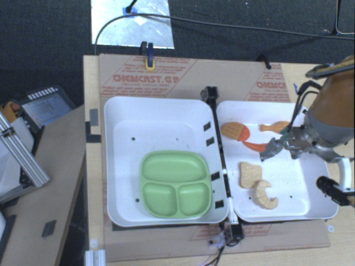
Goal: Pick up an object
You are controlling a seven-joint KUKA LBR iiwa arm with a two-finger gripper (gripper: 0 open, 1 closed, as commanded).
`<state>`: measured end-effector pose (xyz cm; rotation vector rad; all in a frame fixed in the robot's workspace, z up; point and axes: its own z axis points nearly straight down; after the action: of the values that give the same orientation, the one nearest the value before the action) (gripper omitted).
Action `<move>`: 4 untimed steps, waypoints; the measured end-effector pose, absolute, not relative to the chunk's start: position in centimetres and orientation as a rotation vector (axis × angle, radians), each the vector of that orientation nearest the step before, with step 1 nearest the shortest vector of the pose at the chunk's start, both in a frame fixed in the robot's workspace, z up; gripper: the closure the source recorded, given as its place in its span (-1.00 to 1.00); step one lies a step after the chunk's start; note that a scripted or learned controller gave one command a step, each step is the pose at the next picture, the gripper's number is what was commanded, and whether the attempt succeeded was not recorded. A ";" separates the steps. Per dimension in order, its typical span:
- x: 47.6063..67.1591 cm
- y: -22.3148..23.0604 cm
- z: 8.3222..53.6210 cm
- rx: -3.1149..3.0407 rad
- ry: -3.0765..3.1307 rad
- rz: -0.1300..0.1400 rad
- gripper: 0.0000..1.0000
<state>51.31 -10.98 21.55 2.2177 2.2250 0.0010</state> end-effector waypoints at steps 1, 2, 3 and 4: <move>50.8 -11.5 15.6 2.222 2.225 -0.003 -1.00; 51.3 -11.4 9.4 2.222 2.226 -0.002 -1.00; 51.5 -11.5 8.7 2.219 2.220 0.004 -1.00; 51.7 -11.4 9.9 2.216 2.221 0.011 1.00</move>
<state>51.68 -11.38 9.90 2.2158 2.2207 0.0115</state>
